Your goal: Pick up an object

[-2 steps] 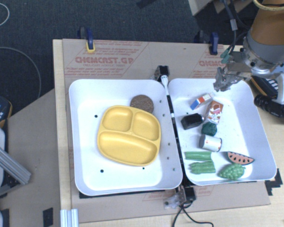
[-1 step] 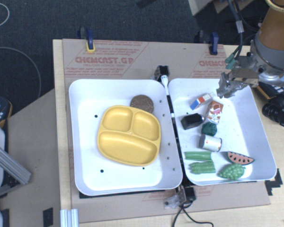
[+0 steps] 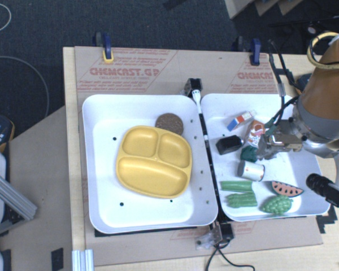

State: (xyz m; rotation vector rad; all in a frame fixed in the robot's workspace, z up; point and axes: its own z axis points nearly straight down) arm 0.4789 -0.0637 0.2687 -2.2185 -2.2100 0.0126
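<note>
The arm's end effector (image 3: 266, 147) hovers low over the right white plastic bin (image 3: 305, 205), just above a small white cylinder (image 3: 252, 170), a likely pick; its grip state cannot be told.
</note>
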